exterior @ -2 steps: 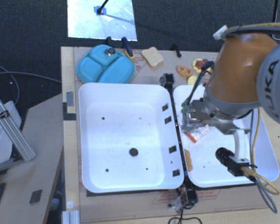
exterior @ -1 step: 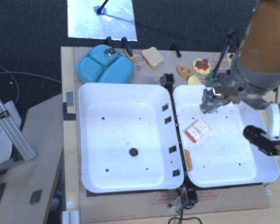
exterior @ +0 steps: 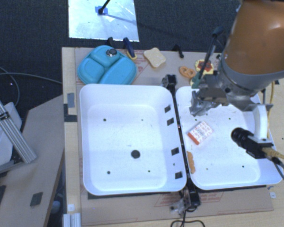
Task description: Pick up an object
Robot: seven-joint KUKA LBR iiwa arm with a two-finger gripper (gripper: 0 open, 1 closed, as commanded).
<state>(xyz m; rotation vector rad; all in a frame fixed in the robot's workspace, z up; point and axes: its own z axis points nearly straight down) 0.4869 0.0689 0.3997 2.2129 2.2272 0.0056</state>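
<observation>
The grey arm with its orange band (exterior: 262, 30) comes in from the right and hangs over the right bin (exterior: 227, 174), its claw (exterior: 199, 109) low above that bin's upper left corner, close to the divider between the two bins. The claw's tips are small and dark against the bin wall, so how far apart they stand cannot be told, and nothing can be seen caught between them. Just below the claw, apart from it, a small white and orange packet (exterior: 199, 133) lies flat on the right bin's floor, tilted at an angle. A thin tan piece (exterior: 190, 162) rests against the right bin's left wall, nearer the lower corner. A black cylinder (exterior: 248, 143) juts over the right bin's right side. In the left bin (exterior: 99, 103) a small dark round thing (exterior: 135, 153) sits near the middle of the floor. Along the far edge of the surface, beyond the bins, lie a blue divided plate (exterior: 106, 66), a slice of toast (exterior: 155, 57) and a small pretzel-like piece (exterior: 187, 72).
</observation>
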